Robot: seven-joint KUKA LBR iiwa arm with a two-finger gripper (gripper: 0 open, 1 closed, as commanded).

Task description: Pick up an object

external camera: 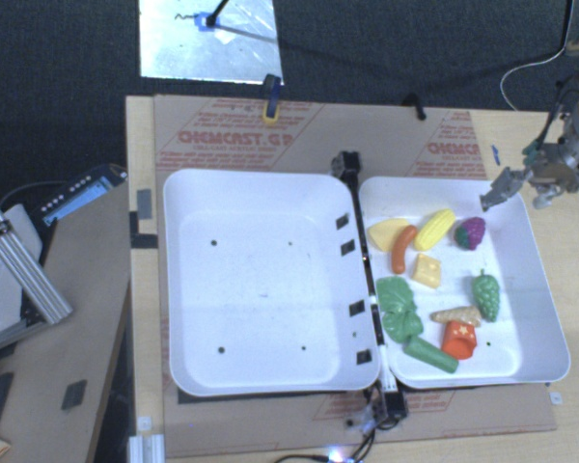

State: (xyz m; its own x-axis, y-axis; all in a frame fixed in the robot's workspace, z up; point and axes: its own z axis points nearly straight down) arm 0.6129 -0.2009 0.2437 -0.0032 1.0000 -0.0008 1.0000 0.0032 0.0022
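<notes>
— Two bins, one end effector (507, 189). Where does it stand?

— Over the far right corner of the right bin (540, 287), at the rim, nothing between its fingers. Open or closed, I cannot tell; the tips are too small and blurred.

— Closest target?

— The purple grape bunch (471, 231), near the bin's far edge, just below the end effector. Beside it lies a yellow corn cob (435, 229), almost touching, so I'd judge the approach should come straight down with the fingers straddling the grapes away from the corn.

— Anything easier?

— Maybe the green strawberry-shaped piece (486, 295); it sits more apart, toward the right wall. The rest crowd together: an orange carrot (402, 248) against a yellow piece (387, 231), a cheese wedge (426, 271), green leafy lettuce (398, 308), a cucumber (429, 355) and a red-orange piece (459, 338) near the front edge.

— And the left bin (188, 201)?

— White floor with a few small dark marks.
</notes>
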